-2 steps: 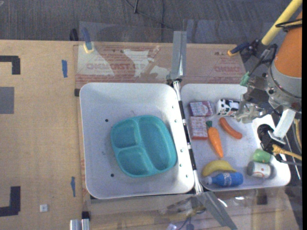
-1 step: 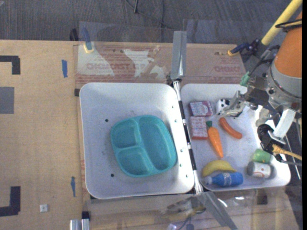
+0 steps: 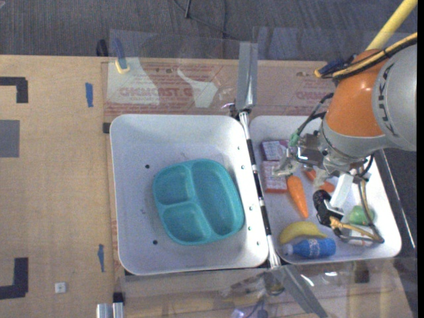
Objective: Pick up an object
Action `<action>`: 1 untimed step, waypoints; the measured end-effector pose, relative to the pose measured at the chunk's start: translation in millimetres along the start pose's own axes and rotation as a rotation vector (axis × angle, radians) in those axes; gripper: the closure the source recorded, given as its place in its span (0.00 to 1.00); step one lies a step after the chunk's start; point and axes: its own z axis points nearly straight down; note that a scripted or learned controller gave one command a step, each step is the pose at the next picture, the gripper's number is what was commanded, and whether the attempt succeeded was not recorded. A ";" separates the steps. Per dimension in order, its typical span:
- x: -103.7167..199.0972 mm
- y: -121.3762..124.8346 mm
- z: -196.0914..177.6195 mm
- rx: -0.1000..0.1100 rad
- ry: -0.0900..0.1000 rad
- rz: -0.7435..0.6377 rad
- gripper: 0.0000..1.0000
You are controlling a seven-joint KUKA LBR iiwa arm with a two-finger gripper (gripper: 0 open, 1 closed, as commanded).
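Jaws first: we cannot tell how they stand, since the gripper [image 3: 322, 166] is bunched under the orange wrist over the right bin [image 3: 391, 234]. Just beside it lies the toy carrot [image 3: 298, 195], near the bin's left wall; we judge it light, stiff and smooth, best taken across its thicker upper half. Below it sit a banana [image 3: 302, 230] and a blue bottle [image 3: 314, 248].

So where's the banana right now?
The banana lies near the front edge of the right bin, just above the blue bottle and below the carrot.
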 end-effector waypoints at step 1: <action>-67.5 14.0 12.6 0.000 0.001 -0.057 0.00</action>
